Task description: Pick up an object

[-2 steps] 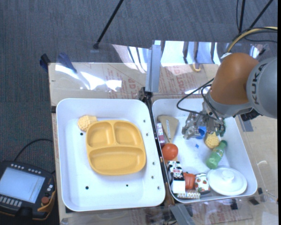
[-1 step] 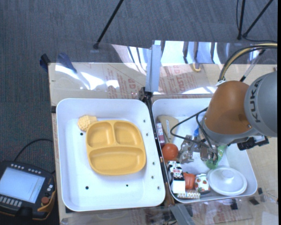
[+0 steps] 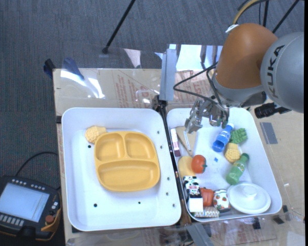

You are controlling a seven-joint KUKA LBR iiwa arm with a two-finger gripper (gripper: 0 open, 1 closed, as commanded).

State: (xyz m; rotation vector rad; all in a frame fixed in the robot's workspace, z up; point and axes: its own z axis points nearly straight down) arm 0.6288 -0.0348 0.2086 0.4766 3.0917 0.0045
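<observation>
While it hangs over the back of the right bin: the gripper (image 3: 203, 119) points down with its metal fingers spread apart and nothing between them.
Arm: grey casing (image 3: 287, 70) with a rounded orange band (image 3: 244, 53) just above the wrist, black and yellow cables looping off it.
Right bin (image 3: 262, 160): shallow, white, smooth plastic with rounded corners, crowded with small toys.
Nearest things: a blue bottle (image 3: 222, 138) lies tilted just right of the fingertips; a pale beige piece (image 3: 183, 137) sits directly below them, against the bin's left wall.
Fruit and veg: a green knobbly toy (image 3: 239, 135) and a yellow bumpy one (image 3: 232, 151) lie beside the bottle; a red tomato (image 3: 198, 163) with a green stalk rests on a yellow disc (image 3: 186, 165).
Green bottle (image 3: 236, 170): translucent, lying at a slant, its base near the white lid.
White lid (image 3: 249, 197): round, glossy, with a knob, in the front right corner.
Front clutter: a black-and-white cow-patterned block (image 3: 191, 184), a red piece (image 3: 207, 196) and a spotted cup (image 3: 222, 200) packed close together along the front edge.
Left bin (image 3: 77, 188): same white plastic, small dark holes in its floor.
Yellow tray (image 3: 127, 160): three compartments, matte, lying flat at the left bin's centre.
Corn-like toy (image 3: 95, 133): yellow, dimpled, touching the tray's back left corner.
Off the bench: a handheld pendant (image 3: 23, 206) with a screen lies on the dark carpet (image 3: 51, 24).
</observation>
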